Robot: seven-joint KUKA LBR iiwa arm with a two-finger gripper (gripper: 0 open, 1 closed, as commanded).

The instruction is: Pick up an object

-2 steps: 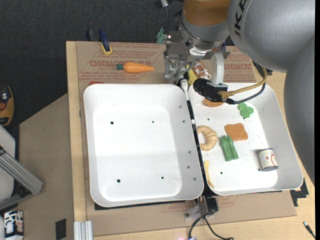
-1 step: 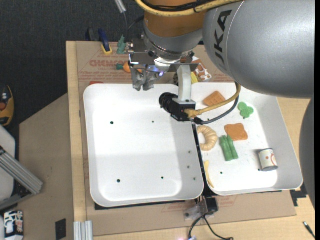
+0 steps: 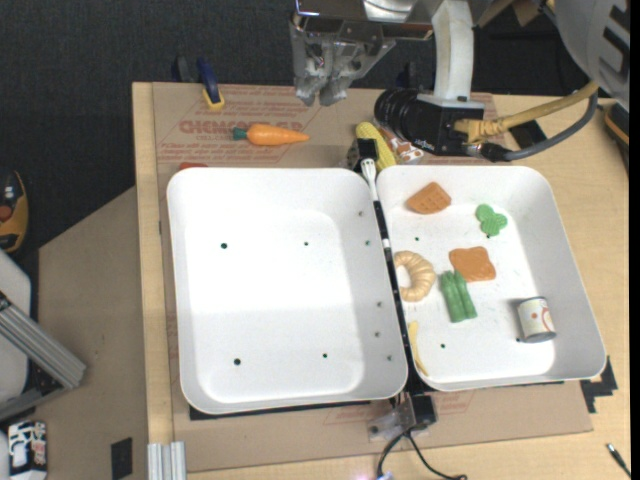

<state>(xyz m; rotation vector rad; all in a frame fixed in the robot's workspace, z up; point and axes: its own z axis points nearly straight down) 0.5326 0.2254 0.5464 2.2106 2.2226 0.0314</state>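
Gripper (image 3: 322, 88): at 12 o'clock, above the cardboard behind the left bin, over none of the bin objects; the fingers hang close together with nothing between them, though the metal tips blur and a thin gap could be there.
Left bin (image 3: 200, 268): white, on the 9 o'clock side of the bench.
Right bin (image 3: 560, 268): white, on the 3 o'clock side, touching the left bin along their shared rim.
Orange wedge (image 3: 428, 200): in the right bin toward 12 o'clock.
Green piece (image 3: 490, 219): just beside the wedge, on its 3 o'clock side.
Orange block (image 3: 472, 264): near the right bin's centre.
Green stick (image 3: 458, 296): touching the block's 6 o'clock edge.
Pale ring (image 3: 414, 274): against the right bin's 9 o'clock wall.
Small can (image 3: 535, 319): lying on its side toward 4 o'clock in the right bin.
Carrot (image 3: 272, 135): on the cardboard at 11 o'clock, outside both bins, near the gripper.
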